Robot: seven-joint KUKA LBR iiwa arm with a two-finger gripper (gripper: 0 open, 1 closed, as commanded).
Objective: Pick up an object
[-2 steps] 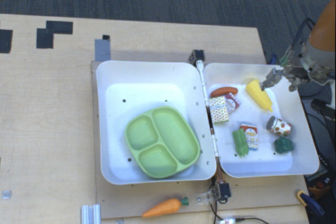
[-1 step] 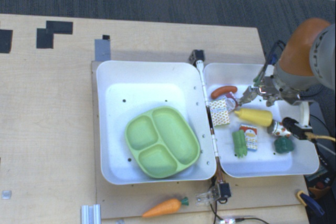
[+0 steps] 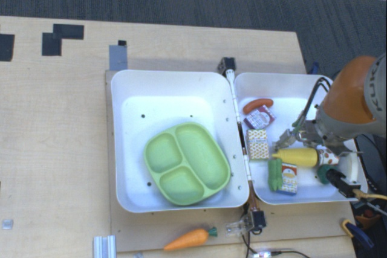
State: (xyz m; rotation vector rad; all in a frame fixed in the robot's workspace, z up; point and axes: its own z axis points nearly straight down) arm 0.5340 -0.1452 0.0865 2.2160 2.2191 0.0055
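while no label is reading clearly, the gripper (image 3: pixel 289 138), its grasp impossible to tell, is hovering just beside one yellow bottle (image 3: pixel 297 157) and two small cartons (image 3: pixel 258 144).

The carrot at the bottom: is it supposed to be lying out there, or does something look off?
It looks stray. The carrot lies on the bench below the left bin, outside both bins, while the other small items sit in the right bin.
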